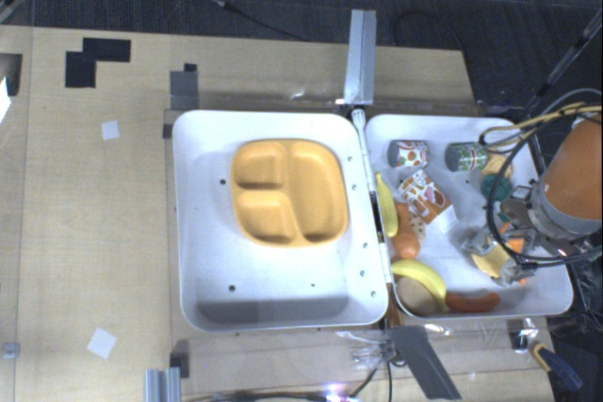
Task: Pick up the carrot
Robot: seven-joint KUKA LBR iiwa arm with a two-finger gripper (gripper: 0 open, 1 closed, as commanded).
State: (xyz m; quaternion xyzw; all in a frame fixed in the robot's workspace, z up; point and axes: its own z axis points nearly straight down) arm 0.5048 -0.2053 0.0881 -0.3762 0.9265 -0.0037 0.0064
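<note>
bench, light wood, bears two shallow white bins side by side. left bin holds a yellow sectioned plate, three compartments, lying flat near the bin's middle. right bin holds the clutter. the arm, grey with orange band, enters from the right and sits low over the right half of the right bin, cables looping above it. the gripper points down toward the bin floor near a small yellow item; contact cannot be judged, and the opening of the pincer cannot be told from this angle, nothing clearly seen in its grasp. banana lies at the bin's near left corner, touching a brown sausage-like piece to its right. patterned snack pouch lies tilted mid-left. carrot, orange, lies just below the pouch, beside the bin's left wall, above the banana, well apart from the gripper. printed cup and green can lie on their sides along the far wall.
</note>
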